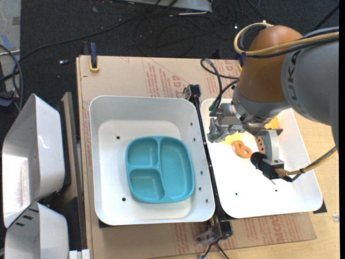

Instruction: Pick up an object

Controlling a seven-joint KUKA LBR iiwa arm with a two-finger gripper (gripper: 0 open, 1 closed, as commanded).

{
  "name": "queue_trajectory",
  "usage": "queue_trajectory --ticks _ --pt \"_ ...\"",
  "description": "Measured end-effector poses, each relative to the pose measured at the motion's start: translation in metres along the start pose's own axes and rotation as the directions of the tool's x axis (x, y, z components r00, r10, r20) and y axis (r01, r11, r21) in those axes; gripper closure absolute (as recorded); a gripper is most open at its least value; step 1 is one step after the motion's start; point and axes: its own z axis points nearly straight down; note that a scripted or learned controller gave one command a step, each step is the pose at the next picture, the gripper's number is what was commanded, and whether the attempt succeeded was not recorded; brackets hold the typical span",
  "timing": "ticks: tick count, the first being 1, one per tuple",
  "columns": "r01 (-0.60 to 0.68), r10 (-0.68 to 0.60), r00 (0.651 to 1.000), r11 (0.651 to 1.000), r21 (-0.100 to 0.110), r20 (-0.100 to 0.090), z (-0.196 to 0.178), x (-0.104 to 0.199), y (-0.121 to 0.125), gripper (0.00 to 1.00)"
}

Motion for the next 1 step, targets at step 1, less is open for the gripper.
queue_trajectory --ticks 1 --pt "-0.001 0.001 1.000 1.000 0.002 0.000 0.0087 0.0448 -0.0225 1.00"
